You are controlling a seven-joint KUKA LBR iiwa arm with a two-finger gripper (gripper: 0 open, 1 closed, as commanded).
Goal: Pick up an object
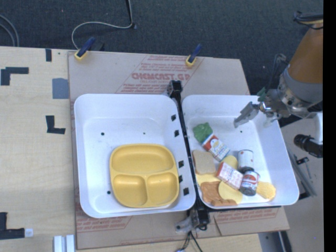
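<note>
The right bin holds a heap of small items in its near half: a green packet, a red and white packet, a silver can, a red can, a red and white box and flat yellow and tan food pieces. My gripper hangs over the far right part of this bin, above and to the right of the heap. It is open, with nothing between its fingers. One grey finger points down towards the bin floor.
The left bin holds a yellow divided plate. A black divider clip sits where the bins meet. Both bins rest on cardboard held by blue and yellow clamps.
</note>
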